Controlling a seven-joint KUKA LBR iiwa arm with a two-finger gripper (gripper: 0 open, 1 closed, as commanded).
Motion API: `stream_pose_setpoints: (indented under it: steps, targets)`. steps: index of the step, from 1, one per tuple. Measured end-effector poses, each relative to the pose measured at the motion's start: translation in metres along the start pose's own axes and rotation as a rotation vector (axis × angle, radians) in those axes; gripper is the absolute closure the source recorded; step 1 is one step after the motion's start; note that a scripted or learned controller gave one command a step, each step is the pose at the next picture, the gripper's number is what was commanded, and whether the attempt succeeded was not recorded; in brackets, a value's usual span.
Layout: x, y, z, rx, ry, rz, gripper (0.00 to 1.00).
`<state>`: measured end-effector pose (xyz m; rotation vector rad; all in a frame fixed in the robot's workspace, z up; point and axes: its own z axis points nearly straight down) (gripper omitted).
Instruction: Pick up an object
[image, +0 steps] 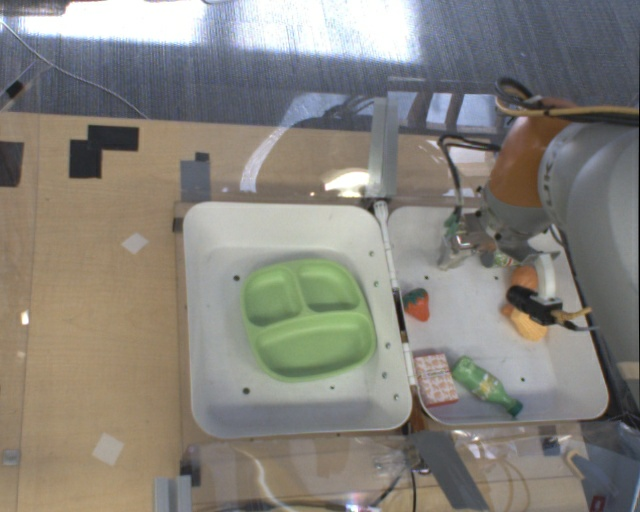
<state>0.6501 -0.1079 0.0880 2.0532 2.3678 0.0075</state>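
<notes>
My gripper (452, 250) hangs low over the back of the right bin (470, 320), pointing left, with nothing visible in it. A red strawberry toy (416, 303) lies in front of it and to the left, near the bin's left wall. A small pink patterned box (434, 378) and a green bottle (485, 385) lie side by side at the bin's front. A tan and orange food toy (524, 322) sits under my wrist on the right, partly hidden by it.
The left bin (215, 300) holds a green divided plate (308, 318) at its middle. A thin wall (392, 290) separates the two bins. My grey arm with its orange band (520, 160) covers the right bin's back right corner.
</notes>
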Motion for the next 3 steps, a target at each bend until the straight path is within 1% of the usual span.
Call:
stream_pose_setpoints:
  steps: [1,2,3]
  targets:
    - [0.0,-0.001,0.001,0.002,0.0,0.0,0.0]
    - [0.012,0.023,0.001,0.002,0.001,0.13,0.0]
    - [0.012,0.023,0.001,0.002,0.0,0.13,0.0]
